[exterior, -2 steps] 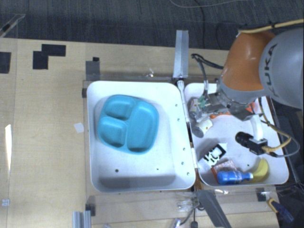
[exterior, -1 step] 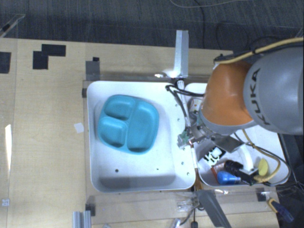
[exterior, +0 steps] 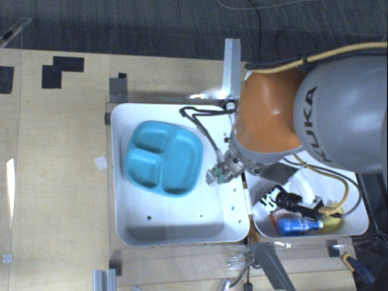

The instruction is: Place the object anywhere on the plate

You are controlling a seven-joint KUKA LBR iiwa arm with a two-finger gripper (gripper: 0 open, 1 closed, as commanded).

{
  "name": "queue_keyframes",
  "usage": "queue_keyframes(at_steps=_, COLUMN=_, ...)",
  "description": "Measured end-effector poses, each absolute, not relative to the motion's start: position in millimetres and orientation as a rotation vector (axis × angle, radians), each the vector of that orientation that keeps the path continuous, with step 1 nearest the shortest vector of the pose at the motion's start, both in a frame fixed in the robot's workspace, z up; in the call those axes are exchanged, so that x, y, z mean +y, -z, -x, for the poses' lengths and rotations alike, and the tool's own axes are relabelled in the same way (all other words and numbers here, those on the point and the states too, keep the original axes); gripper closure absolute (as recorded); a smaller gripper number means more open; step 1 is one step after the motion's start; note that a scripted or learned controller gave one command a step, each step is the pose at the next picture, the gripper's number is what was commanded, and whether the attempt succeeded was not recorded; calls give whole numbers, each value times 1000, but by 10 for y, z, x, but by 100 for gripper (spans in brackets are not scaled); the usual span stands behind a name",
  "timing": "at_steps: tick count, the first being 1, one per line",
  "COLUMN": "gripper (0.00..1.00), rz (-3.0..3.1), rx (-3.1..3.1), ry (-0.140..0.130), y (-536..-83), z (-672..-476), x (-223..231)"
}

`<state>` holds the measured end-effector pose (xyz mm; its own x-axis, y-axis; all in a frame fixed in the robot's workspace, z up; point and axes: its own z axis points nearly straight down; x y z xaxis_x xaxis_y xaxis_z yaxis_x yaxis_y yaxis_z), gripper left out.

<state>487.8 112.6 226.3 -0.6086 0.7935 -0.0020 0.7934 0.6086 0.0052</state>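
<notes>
The pincer sits low over the right side of the left bin, right up by the seam where the two bins meet, a bit right of the frame's centre. Honestly can't tell if it's open or closed, it's too small and the arm crowds it from above. That arm is huge in this shot: the orange band and grey shell take up most of the upper right. There's a small greenish bit at the pincer's tip, just beside the plate's right edge but off the plate. Can't say whether it's being gripped, lying on the bin floor, or just part of the pincer. The plate is blue with three compartments and lies flat in the upper left part of the left bin, nothing on it as far as I can see. A thin black cable loops across the bin's upper right corner and runs down toward the pincer. The right bin, lower right of the frame, has a little pile along its bottom edge: a blue bottle lying on its side, a yellow thing touching its right end, and a black thing just above them with some white stuff around it. The tabletop is pale wood with a few black marks in the upper left.
</notes>
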Motion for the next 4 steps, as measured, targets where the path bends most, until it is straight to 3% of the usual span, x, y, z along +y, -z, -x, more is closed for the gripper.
queue_keyframes(at_steps=1, gripper=100, rz=-1329, rx=2840, ry=-7, y=-2363, z=-6353, x=1323)
queue_keyframes(at_steps=2, gripper=100, rz=-1583, rx=2703, ry=-17, y=-985, z=-5723, x=1626)
queue_keyframes(at_steps=3, gripper=100, rz=-1540, rx=2733, ry=-8, y=-1779, z=-5950, x=2162)
queue_keyframes(at_steps=4, gripper=100, rz=-1403, rx=2806, ry=-7, y=-2337, z=-5489, x=1698)
